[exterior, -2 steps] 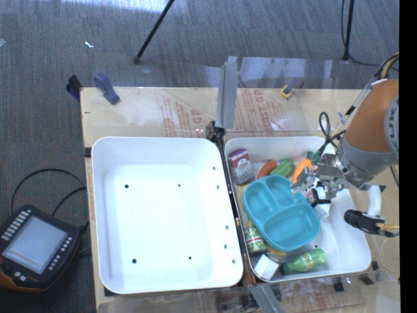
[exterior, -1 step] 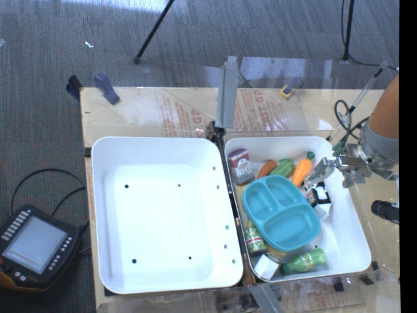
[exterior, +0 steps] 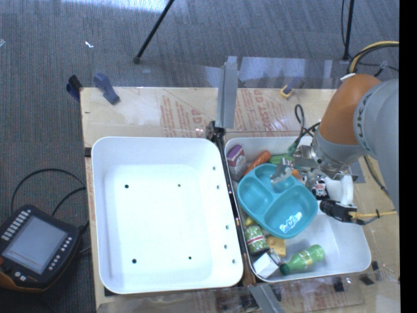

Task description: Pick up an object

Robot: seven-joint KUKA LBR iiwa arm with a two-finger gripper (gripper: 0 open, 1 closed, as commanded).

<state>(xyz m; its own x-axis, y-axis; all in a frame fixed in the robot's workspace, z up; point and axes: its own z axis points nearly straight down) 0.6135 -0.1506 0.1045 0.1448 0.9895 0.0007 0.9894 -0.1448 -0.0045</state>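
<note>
Gripper (exterior: 285, 172) first: it sits low over the far rim of the teal divided plate (exterior: 277, 204) in the right bin (exterior: 355, 253), though whether it is wide, narrow or holding anything I cannot tell, since the wrist and its fittings hide the tips

Going left to right, the left bin (exterior: 163, 214) offers nothing to pick. In the right bin, a purple-and-white packet (exterior: 235, 157) lies at the far left corner, an orange carrot (exterior: 258, 160) is just beside it, touching the plate's rim, and the plate itself is propped at a tilt on the clutter beneath. A green can (exterior: 255, 238) and a small white box (exterior: 265, 264) lie by the near wall, with a green bottle (exterior: 303, 257) on its side further right

The plate rim looks the likeliest target. To do it well, I would straddle the thin rim squarely, close fully, then lift slowly, because a tilted plate may pivot or slip
</note>
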